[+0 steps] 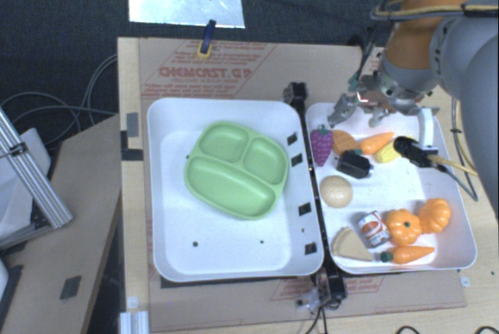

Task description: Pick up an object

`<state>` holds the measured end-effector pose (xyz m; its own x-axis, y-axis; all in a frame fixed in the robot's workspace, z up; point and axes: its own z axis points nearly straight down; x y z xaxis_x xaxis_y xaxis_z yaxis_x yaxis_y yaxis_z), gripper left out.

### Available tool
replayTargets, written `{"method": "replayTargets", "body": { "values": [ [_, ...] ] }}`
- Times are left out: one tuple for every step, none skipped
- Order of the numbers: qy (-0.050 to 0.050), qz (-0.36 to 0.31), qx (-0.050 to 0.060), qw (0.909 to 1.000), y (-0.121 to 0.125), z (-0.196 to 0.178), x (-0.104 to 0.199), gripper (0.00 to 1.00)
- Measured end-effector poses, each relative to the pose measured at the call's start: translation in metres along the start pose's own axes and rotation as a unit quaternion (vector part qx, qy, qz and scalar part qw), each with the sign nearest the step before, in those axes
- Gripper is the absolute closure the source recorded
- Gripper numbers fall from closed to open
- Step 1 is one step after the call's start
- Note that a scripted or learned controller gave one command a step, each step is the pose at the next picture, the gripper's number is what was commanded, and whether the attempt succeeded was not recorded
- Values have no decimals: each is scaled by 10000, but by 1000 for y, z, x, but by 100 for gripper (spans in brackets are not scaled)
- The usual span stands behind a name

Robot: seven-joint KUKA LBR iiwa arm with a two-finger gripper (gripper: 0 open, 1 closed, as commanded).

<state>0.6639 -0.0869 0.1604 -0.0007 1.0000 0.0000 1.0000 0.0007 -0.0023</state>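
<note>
My gripper (357, 113) hangs over the back of the right bin (461, 243), open, its two fingers spread with nothing between them. Just below it lie a purple grape bunch (320, 145), an orange piece (343, 141), a carrot (376, 142) and a yellow piece (387, 155). A small black block (353, 164) sits in front of those, and a beige ball (337, 191) lies nearer still. At the front of the bin are a small can (373, 228), a pumpkin (404, 225), an orange (435, 214), a second carrot (409, 254) and a pale wedge (351, 245).
The left bin (175, 246) holds a green divided plate (236, 168). A black-clipped divider (306, 168) runs between the two bins. The grey arm (460, 51) comes in from the right above the right bin's back corner.
</note>
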Motion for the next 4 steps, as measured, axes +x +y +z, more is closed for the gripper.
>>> {"method": "replayTargets", "body": {
  "values": [
    [-3, 6, -26, 10000, -2, 41, -4, 0],
    [-5, 6, -36, 10000, -1, 59, -4, 0],
    [-4, 6, -45, 10000, 0, 49, -4, 100],
    [-2, -24, -53, 10000, 7, -11, 4, 100]
  ]
}}
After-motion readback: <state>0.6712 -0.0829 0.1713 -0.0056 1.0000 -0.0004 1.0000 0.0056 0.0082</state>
